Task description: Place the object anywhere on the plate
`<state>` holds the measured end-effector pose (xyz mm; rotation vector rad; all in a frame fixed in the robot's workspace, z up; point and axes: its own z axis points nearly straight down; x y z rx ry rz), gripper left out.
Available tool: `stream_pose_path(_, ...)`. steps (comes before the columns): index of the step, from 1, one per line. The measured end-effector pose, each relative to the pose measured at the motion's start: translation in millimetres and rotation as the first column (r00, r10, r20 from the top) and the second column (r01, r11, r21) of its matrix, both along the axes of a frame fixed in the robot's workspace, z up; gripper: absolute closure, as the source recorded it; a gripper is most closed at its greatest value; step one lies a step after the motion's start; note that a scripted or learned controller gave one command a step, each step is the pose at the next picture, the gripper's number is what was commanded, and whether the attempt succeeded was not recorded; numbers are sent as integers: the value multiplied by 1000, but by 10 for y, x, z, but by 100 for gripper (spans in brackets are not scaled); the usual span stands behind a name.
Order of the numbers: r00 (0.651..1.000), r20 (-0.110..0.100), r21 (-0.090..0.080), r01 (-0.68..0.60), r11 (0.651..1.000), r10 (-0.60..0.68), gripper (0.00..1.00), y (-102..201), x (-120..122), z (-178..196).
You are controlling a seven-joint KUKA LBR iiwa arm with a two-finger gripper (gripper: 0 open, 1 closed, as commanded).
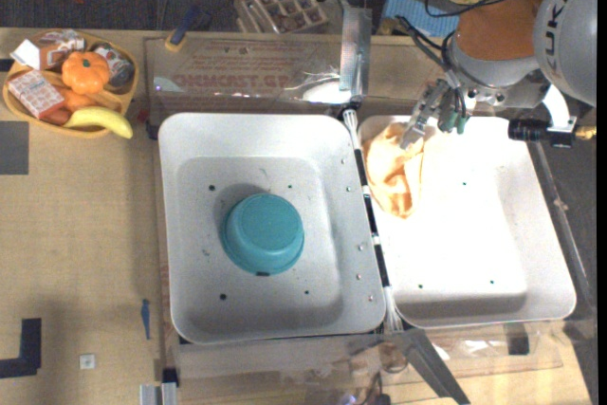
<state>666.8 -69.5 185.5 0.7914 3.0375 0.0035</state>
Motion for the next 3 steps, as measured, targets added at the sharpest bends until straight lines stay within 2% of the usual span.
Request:
stream_pose_path(1, 1000, 2, -1, 4, 1000, -4, 100, -17, 7, 402)
stream_pose_path(2, 923, -1, -1, -384, 923, 384, 100, 386, -276, 308)
stream_pose_path(3, 872, -1, -2, -489, 872, 489, 100, 824, -533, 433)
